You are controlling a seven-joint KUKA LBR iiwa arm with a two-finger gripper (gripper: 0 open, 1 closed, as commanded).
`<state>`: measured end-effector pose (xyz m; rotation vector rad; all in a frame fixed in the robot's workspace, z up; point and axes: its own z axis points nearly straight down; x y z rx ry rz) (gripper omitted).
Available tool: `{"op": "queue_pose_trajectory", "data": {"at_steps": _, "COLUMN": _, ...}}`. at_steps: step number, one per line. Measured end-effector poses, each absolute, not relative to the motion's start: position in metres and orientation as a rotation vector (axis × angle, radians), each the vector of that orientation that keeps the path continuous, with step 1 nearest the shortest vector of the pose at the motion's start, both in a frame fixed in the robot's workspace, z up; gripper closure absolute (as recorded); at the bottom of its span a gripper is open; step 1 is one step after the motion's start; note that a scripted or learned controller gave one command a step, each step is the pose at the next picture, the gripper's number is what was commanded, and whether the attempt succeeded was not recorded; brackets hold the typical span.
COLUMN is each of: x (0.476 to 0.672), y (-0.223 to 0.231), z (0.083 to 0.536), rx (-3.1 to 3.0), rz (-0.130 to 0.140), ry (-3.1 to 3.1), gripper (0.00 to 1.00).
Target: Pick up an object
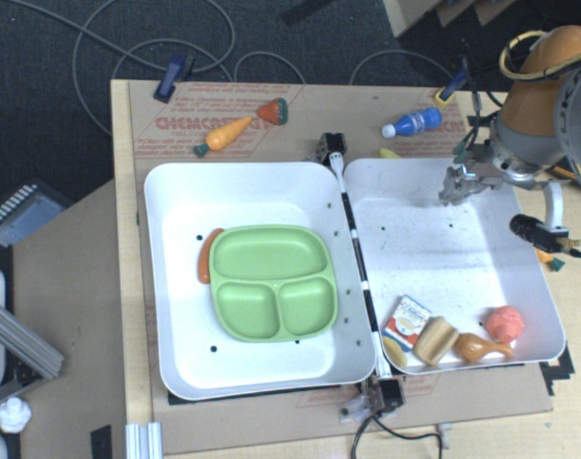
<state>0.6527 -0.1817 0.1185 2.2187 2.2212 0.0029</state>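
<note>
- My hand (pixel 455 185) hovers over the right bin's (pixel 434 247) far edge; I cannot tell its opening.
- Pink toy (pixel 505 322) looks soft and light; I'd pinch its middle.

Orange item (pixel 204 256) mostly hidden under green tray (pixel 271 282), perhaps a sausage

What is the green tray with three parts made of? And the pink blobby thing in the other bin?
The light green three-compartment tray looks like moulded plastic: one even colour, rounded walls, a soft matte sheen. The pink lumpy ball in the right white bin looks like soft rubber or foam, dull and bumpy, though the view is too small to be sure.
</note>
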Motion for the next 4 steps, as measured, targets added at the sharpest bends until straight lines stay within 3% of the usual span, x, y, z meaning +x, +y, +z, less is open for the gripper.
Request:
{"op": "queue_pose_trajectory", "data": {"at_steps": 1, "x": 0.614, "y": -0.152, "z": 0.115, "rx": 2.222, "rz": -0.001, "ry": 2.223, "gripper": 1.0}}
{"op": "queue_pose_trajectory", "data": {"at_steps": 2, "x": 0.668, "y": -0.075, "z": 0.186, "rx": 2.217, "rz": 0.006, "ry": 2.223, "gripper": 1.0}}
{"op": "queue_pose_trajectory", "data": {"at_steps": 3, "x": 0.667, "y": -0.002, "z": 0.185, "rx": 2.22, "rz": 0.001, "ry": 2.225, "gripper": 1.0}}
{"op": "queue_pose_trajectory", "data": {"at_steps": 4, "x": 0.666, "y": -0.004, "z": 0.185, "rx": 2.221, "rz": -0.001, "ry": 2.223, "gripper": 0.0}}
